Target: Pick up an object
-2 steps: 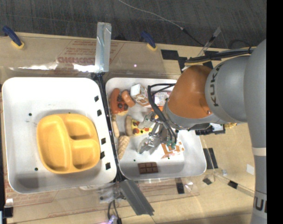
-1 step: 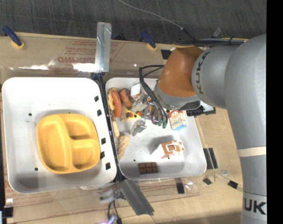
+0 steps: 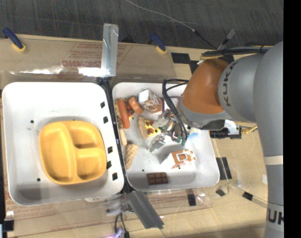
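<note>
Over the right bin, the tool, its spread hard to judge, should be centred on one item before being lowered.

Bench lying under brown cardboard, bearing two white bins side by side: left bin sitting toward left edge, right bin adjoining at centre. Blue clamps gripping far edge.

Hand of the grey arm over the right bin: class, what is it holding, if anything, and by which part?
It cannot be told. The hand sits low among the toy food in the shallow white right bin, and no item is clearly seen between its tips.
</note>
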Controlling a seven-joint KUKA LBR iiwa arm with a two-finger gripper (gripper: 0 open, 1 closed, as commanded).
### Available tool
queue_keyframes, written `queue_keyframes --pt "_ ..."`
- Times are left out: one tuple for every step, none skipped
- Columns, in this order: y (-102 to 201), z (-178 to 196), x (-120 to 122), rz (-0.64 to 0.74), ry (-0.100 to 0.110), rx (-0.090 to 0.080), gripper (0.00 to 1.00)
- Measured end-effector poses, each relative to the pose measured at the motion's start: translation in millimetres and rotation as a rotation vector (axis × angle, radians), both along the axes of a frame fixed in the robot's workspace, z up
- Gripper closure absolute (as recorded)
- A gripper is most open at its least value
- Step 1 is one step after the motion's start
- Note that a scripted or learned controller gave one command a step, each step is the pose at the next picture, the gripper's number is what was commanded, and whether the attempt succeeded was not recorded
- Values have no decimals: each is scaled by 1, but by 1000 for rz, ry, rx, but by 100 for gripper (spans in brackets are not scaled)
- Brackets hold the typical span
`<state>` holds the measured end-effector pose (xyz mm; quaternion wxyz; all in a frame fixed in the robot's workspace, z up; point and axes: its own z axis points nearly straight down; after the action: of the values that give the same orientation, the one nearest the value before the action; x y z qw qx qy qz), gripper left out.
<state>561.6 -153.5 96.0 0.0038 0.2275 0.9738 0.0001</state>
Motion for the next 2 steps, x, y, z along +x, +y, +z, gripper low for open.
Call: queue_keyframes --pt "-8 -1 64 -36 35 6 0" --pt "-13 0 17 -77 0 0 0"
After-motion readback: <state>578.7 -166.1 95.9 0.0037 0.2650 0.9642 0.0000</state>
